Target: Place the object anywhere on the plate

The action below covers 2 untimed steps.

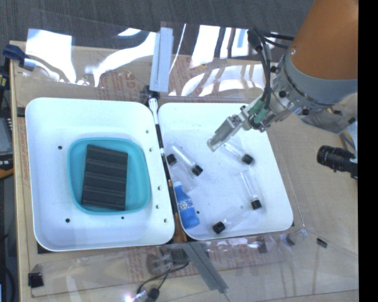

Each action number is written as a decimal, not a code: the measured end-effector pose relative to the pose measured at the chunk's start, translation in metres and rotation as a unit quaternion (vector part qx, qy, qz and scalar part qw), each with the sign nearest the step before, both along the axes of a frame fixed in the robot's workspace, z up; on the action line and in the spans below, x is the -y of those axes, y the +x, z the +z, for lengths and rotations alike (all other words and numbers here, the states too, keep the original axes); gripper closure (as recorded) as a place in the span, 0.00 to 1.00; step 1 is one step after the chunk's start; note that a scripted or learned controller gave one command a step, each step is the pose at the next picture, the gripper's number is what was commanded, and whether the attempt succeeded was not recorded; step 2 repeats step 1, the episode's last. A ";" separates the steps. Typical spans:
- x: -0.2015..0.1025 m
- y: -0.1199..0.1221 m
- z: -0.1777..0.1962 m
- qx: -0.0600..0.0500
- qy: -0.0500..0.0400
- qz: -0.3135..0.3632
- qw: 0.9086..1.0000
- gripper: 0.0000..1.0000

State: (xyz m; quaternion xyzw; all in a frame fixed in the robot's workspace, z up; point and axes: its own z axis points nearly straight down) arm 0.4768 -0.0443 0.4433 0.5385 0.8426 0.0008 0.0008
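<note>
Gripper (219, 138) over right bin (274, 168), finger state unclear. Drop straight onto one clear vial (183, 161), then carry left to blue plate (75, 159).

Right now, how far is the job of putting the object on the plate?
Done: a dark ridged block already lies on the blue plate in the left bin. In hand: the gripper hangs over the right bin, and I cannot tell whether it carries anything. Left: clear vials with black caps and a blue bottle lie in the right bin, so nothing more has reached the plate.
</note>
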 end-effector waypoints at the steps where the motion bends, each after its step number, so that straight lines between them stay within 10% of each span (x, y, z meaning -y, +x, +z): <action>1: 0.076 0.000 -0.001 0.000 -0.001 -0.003 1.000 0.00; 2: 0.076 0.000 -0.001 0.000 -0.001 -0.003 1.000 0.00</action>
